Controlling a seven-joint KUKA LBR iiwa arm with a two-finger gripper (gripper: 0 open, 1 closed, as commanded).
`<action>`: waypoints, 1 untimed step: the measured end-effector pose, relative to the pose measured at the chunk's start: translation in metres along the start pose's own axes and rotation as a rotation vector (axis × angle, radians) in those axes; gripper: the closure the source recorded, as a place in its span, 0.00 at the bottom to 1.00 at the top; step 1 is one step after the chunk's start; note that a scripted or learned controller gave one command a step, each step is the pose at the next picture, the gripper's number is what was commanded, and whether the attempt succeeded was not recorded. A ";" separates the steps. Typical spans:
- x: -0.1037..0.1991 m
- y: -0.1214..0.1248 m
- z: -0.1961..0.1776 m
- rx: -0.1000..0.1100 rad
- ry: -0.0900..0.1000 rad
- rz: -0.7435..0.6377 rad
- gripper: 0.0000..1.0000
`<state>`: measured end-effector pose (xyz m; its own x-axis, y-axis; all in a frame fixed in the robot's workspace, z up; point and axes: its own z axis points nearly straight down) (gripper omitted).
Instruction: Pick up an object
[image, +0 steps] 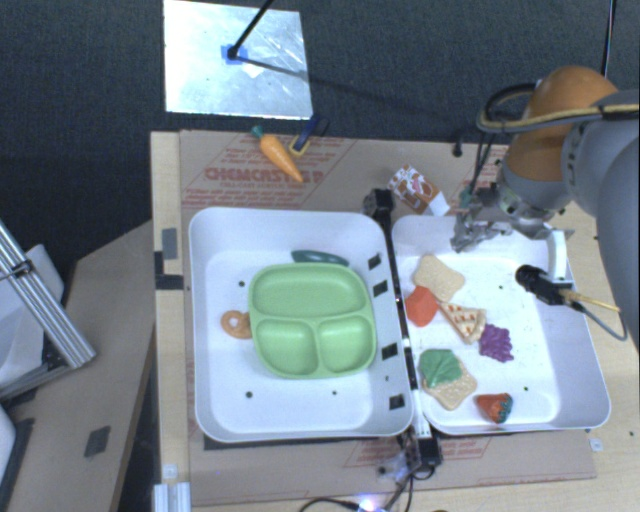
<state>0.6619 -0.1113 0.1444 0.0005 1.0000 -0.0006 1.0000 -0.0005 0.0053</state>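
The end effector (470, 238) hovers over the right bin's (590, 400) far edge; its opening cannot be told. The nearest item, a bread slice (438, 275), lies just beside it, toward the camera.

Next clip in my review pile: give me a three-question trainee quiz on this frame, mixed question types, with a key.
1. True or false: the green divided plate lies in the right bin.
2. Which lies outside both bins? A) the bunch of purple grapes B) the toy carrot C) the strawberry
3. Fill in: the small pretzel lies in the left bin, just to the ___ of the green plate in the camera view.

Key: 1 false, it lies in the left bin. 2 B, the carrot lies on the cardboard beyond the bins. 3 left.
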 end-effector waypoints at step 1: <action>0.004 -0.001 -0.064 -0.003 0.000 -0.005 1.00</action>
<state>0.6609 -0.1072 0.2087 -0.0042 1.0000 -0.0009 1.0000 0.0042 0.0082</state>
